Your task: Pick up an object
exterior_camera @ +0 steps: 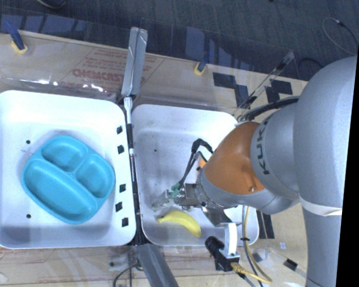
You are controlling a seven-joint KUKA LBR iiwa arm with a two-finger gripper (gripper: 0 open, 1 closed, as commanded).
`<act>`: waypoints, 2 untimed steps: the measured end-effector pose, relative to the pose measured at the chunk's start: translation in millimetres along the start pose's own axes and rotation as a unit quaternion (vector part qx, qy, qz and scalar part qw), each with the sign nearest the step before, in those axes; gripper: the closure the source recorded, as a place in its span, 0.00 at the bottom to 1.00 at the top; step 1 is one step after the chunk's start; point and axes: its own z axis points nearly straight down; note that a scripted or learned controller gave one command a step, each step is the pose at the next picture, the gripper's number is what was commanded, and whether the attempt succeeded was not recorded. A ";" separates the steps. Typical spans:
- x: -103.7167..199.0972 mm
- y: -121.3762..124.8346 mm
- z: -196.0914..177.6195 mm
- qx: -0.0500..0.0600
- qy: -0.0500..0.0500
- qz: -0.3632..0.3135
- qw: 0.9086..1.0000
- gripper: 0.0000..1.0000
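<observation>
A yellow banana [181, 222] lies near the front edge of the right bin [169, 117]. My gripper [169, 199] is low inside that bin, just above and slightly left of the banana, at the end of the grey arm with its orange band [231, 160]. The arm's wrist hides the bin floor to the right of the gripper. Whether the gripper touches the banana cannot be told.
A blue divided plate [69, 178] lies in the left bin [18, 111]. A metal divider [135, 66] runs between the two bins. Cables and a black fitting [223, 251] hang by the right bin's front corner.
</observation>
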 end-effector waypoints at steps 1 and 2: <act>-0.2 0.3 -9.4 0.000 0.000 -0.003 1.000 1.00; -0.1 0.4 -9.4 0.000 0.000 -0.002 1.000 0.00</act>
